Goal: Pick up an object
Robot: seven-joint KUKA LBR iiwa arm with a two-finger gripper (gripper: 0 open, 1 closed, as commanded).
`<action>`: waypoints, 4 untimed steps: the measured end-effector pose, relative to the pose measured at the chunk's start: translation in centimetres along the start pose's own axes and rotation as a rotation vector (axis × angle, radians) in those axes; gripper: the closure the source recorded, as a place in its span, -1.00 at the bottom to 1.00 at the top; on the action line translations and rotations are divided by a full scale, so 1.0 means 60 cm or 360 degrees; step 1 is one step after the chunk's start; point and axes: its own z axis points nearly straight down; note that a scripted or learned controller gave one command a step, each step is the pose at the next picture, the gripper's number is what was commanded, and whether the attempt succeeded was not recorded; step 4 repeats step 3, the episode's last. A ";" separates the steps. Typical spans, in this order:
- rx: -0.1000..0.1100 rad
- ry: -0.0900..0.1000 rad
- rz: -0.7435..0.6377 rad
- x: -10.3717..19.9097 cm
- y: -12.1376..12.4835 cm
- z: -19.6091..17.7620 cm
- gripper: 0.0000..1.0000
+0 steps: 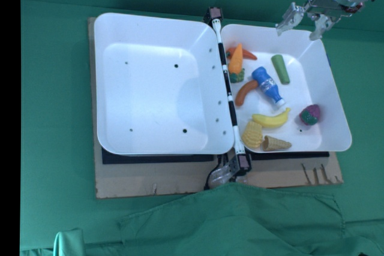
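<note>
We see the gripper (pixel 303 21) raised above the far right corner of the right bin (pixel 336 123), fingers spread apart w/ nothing between them. Orange band on the arm shows at the view's top right.

Contents of the right bin, nearest the gripper first:
- Green cylinder (pixel 280 69), near the far edge, approx. below the gripper.
- Blue bottle (pixel 267 86), just left of the cylinder, lying tilted.
- Carrot (pixel 236 60), by the left wall near the far edge, w/ a red piece (pixel 247 55) touching it.
- Orange sausage (pixel 245 92), touching the bottle's left side.
- Banana (pixel 272 120), toward the near edge.
- Purple-green fruit (pixel 309 114), by the right wall.
- Corn cob (pixel 252 134) and ice-cream cone (pixel 275 143), in the near left corner, just beside each other.

Left bin (pixel 120 33) adjoins along the centre divider. Both sit on a cardboard sheet (pixel 150 180) over green cloth (pixel 60 129).
</note>
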 end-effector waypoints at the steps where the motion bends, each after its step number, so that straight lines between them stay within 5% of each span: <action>1: 0.0017 0.0002 0.0005 -0.019 -0.054 0.162 -1.00; 2: -0.0014 -0.0004 -0.0001 -0.012 -0.067 0.298 -1.00; 3: -0.0015 -0.0005 0.0005 -0.014 -0.067 0.282 1.00; 4: -0.0015 -0.0005 0.0005 -0.014 -0.067 0.282 1.00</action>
